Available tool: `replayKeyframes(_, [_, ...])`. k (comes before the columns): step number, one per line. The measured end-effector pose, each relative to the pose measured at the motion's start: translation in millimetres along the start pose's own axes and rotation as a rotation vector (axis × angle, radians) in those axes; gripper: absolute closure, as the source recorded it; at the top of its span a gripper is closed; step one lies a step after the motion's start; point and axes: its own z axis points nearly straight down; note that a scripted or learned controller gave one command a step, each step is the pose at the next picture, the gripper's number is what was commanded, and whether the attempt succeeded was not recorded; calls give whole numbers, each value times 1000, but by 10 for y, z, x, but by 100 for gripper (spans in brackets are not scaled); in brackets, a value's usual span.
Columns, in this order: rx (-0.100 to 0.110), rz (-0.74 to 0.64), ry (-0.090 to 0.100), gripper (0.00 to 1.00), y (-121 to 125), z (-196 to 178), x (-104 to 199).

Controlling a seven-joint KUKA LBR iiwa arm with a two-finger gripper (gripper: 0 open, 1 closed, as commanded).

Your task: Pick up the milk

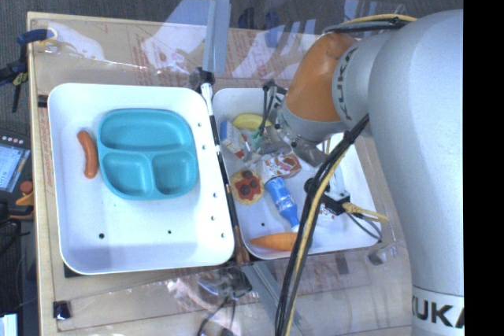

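In the right bin [358, 193], a small blue-and-white pack [229, 139] that looks like the milk lies against the left wall. My gripper [253, 141] is low in that bin, just right of the pack and partly over it. The orange band and wrist [315, 90] hide the bin's back part. I cannot tell whether the gripper touches the pack.
Around the gripper lie a yellow banana [247, 121], a red-and-white packet [282, 165], a pizza slice [246, 187], a blue bottle [282, 201] and a carrot [273, 241]. The left bin [118, 248] holds a blue divided tray [148, 152] and a sausage [88, 153].
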Motion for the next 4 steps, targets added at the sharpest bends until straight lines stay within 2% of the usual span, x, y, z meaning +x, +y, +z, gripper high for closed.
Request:
replayKeyframes(1, [0, 0, 0, 0, 1, 0, 1])
replayKeyframes(2, [3, -5, 0, 100, -1, -86, 7])
replayKeyframes(3, [3, -6, 0, 0, -1, -87, 8])
replayKeyframes(4, [6, -9, 0, 100, -2, -172, 14])
